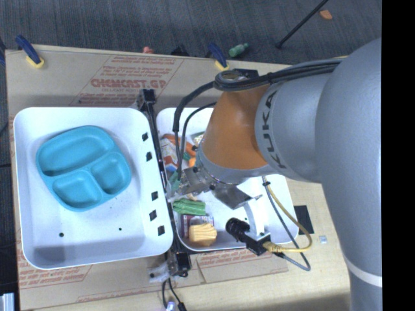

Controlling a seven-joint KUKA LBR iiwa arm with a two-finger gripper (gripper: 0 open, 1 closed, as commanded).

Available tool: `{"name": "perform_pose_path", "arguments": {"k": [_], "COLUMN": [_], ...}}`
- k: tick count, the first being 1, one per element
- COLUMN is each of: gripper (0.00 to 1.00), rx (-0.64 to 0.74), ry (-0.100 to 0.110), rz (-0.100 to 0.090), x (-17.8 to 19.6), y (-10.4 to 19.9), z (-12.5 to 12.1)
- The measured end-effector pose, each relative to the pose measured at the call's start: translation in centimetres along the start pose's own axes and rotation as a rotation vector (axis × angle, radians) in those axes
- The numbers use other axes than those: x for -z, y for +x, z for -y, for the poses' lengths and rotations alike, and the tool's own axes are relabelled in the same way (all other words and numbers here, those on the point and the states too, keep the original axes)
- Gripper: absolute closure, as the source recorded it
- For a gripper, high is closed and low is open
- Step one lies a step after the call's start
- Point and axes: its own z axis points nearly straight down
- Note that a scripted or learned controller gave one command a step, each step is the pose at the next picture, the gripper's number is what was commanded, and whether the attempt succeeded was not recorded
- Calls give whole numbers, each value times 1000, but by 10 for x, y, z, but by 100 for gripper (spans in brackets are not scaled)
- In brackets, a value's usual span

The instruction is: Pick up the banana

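The gripper hangs low in the right bin, over a green toy; whether it is closed, I cannot tell. A yellow piece nearer may be the banana: move there before descending.

A: Left bin?
B: Blue divided plate takes the far half. The near strip of floor is bare, open from above.
A: Right bin?
B: Tight. The arm hangs over most of it. The strip by the shared wall is crowded: green piece, yellow chunk and small packets, all packed close.
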Motion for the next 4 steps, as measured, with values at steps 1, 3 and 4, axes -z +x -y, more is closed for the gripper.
{"name": "perform_pose_path", "arguments": {"k": [1, 3, 4], "gripper": [100, 100, 100], "rx": [5, 106, 142], "ry": [1, -5, -4], "rz": [-1, 2, 2], "x": [10, -10, 48], "y": [0, 19, -5], "z": [-1, -45, 1]}}
